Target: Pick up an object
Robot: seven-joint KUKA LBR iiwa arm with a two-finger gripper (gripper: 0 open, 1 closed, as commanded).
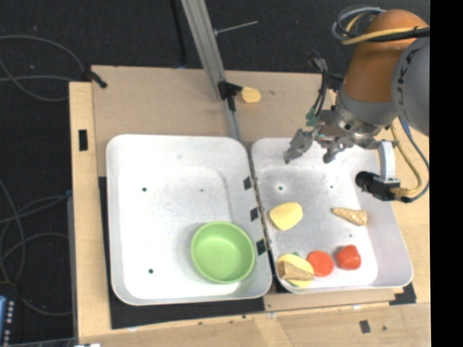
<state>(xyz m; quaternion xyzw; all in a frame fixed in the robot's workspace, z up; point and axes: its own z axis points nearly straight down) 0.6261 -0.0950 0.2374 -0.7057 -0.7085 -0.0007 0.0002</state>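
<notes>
Camera view: arm w/ orange band is reaching in from 2 o'clock, its hand (316,147) hanging over the far edge of the right bin (318,186), fingers spread apart and gripping nothing. Objs are all lying in the right bin's near half, well apart from the hand: yellow piece (286,215) sitting near bin ctr-left, tan cone (350,215) lying toward 3 o'clock, red piece (349,256) and orange-red ball (320,262) sitting side by side at approx 5 o'clock, yellow-and-tan item (295,270) resting at the 7 o'clock corner, just beside the ball. Left bin (159,179) is holding a green bowl (223,251) at its 5 o'clock corner. A small yellow obj (250,95) is lying on the worktop (145,100) beyond the bins, beside a slanted metal post (206,42).
</notes>
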